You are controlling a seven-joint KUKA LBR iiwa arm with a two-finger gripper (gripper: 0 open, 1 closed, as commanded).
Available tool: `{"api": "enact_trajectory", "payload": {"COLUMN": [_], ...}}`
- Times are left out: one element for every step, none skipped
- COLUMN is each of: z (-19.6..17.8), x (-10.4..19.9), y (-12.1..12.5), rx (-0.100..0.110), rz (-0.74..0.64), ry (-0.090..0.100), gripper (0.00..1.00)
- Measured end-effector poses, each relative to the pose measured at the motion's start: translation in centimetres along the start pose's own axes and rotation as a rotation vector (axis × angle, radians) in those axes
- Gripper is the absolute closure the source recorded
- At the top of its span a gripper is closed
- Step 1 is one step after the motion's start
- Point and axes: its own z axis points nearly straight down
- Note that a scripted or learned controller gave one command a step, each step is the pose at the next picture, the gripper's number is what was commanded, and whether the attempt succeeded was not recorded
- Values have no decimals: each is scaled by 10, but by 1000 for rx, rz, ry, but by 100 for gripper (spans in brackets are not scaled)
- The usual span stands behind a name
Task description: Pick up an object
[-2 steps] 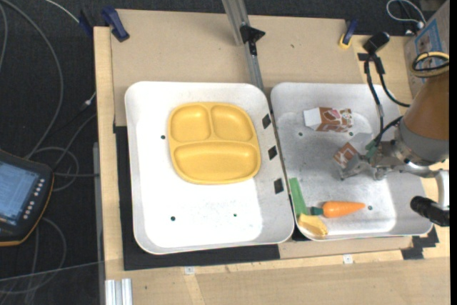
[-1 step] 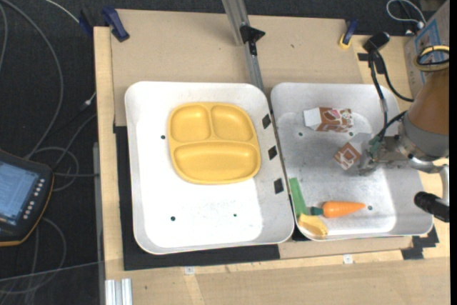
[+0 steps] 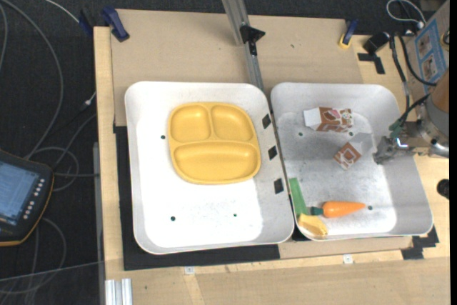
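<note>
Over the right bin, the hand hovers beside a small box; whether it is apart or together cannot be told. A carrot lies nearby.

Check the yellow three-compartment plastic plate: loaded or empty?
Empty. All three wells of the yellow three-compartment plastic plate show bare yellow; it lies flat in the left white bin.
</note>
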Motion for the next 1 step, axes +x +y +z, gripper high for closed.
{"api": "enact_trajectory", "payload": {"z": [-64], "x": [-4], "y": [4], "rx": [-2], "rz": [-2], "ry": [-1], "gripper": [100]}}
